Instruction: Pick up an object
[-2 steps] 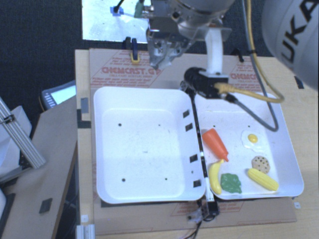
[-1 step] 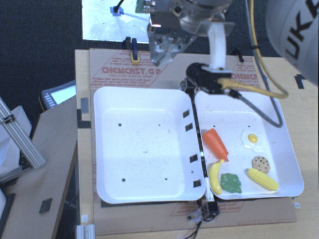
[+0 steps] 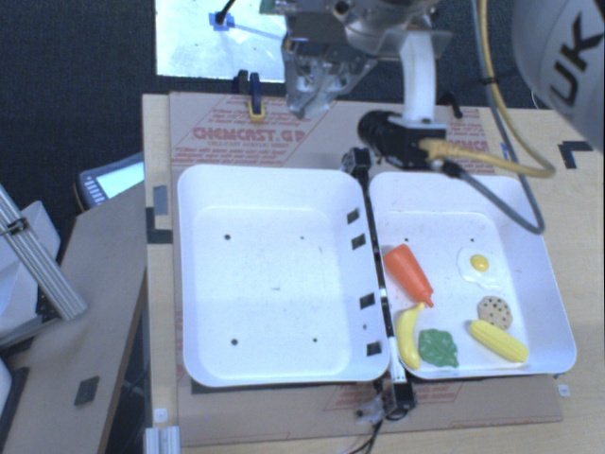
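Two white bins sit side by side on the surface. The left bin has bare white floor with small dark dots. The right bin holds toy foods clustered toward its near half: an orange carrot lying at a slant near the divider, a yellow banana curved just below it, a green leafy piece touching the banana, a fried egg, a speckled cookie and a yellow corn cob. The end effector hangs above the far edge of the surface, well apart from the foods; whether it is released or clenched I cannot tell.
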`<state>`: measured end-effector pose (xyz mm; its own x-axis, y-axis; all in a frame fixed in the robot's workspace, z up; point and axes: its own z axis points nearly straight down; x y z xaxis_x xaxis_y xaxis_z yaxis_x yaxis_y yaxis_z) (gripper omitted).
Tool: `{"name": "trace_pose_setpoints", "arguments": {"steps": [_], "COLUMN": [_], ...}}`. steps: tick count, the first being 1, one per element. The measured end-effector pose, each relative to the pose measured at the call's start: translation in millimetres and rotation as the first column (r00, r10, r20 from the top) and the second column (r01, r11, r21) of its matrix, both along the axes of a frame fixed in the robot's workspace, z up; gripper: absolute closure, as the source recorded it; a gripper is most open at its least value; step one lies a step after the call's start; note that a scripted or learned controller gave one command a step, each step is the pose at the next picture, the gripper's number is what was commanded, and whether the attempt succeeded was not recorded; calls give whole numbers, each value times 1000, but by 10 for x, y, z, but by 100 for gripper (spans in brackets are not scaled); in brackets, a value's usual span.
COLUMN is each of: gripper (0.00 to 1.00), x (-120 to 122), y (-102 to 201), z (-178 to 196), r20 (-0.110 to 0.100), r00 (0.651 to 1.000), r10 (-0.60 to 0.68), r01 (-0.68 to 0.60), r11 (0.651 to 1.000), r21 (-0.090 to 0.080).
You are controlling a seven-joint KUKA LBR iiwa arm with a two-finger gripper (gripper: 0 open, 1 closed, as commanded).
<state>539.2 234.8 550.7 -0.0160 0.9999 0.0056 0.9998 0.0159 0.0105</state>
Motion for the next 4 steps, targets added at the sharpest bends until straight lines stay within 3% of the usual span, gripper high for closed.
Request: {"name": "trace_pose_setpoints", "arguments": {"steps": [2, 3, 4], "gripper": [100, 100, 100], "x": [6, 6, 23], "y": [-3, -13, -2], "z": [224, -1513, -1307], "r20": [4, -23, -8], "r00": [1000, 1000, 1000], "r10": [5, -17, -16], "r01": [-5, 17, 16], "r11": [1000, 1000, 1000], "r21": [2, -12, -4]}}
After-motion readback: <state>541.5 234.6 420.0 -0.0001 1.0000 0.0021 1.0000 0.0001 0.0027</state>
